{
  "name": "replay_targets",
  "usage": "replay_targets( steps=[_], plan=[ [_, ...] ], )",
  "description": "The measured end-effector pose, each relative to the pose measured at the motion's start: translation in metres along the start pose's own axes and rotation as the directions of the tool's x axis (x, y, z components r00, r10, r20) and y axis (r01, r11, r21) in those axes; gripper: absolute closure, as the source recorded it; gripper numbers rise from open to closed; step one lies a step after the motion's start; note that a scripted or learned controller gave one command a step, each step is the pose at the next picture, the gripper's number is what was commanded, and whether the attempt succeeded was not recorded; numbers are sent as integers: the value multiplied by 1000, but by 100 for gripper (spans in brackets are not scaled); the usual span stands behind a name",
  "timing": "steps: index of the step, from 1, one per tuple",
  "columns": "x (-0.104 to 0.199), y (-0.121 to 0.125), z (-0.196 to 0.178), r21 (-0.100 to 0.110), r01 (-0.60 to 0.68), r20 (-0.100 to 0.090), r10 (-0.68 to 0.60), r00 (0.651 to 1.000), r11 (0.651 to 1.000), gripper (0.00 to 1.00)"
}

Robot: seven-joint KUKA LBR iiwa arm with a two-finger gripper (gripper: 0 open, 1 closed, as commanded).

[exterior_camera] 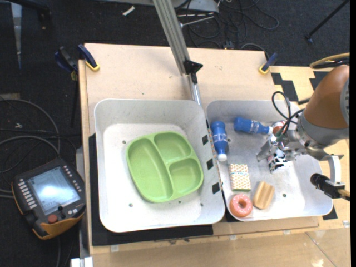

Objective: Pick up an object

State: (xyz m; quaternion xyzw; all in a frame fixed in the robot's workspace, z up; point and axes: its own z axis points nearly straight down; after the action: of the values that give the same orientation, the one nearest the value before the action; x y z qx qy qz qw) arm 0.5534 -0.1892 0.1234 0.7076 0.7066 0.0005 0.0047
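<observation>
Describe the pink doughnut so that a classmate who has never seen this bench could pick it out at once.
Start at the right-hand bin of the two white bins, the one the gripper hangs over. Go to its near-left corner, where small food items cluster. The doughnut is the round pink ring with a hole, lying just below the patterned square packet and left of the tan bread roll.

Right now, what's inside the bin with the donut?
With the donut: a bun, a checkered box and two blue bottles. The gripper covers some floor.
</observation>
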Motion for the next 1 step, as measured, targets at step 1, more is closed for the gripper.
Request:
replay_targets(
  steps=[1],
  plan=[
    [0, 1, 9, 1, 1, -2, -1, 1000, 1000, 0]
  ],
)
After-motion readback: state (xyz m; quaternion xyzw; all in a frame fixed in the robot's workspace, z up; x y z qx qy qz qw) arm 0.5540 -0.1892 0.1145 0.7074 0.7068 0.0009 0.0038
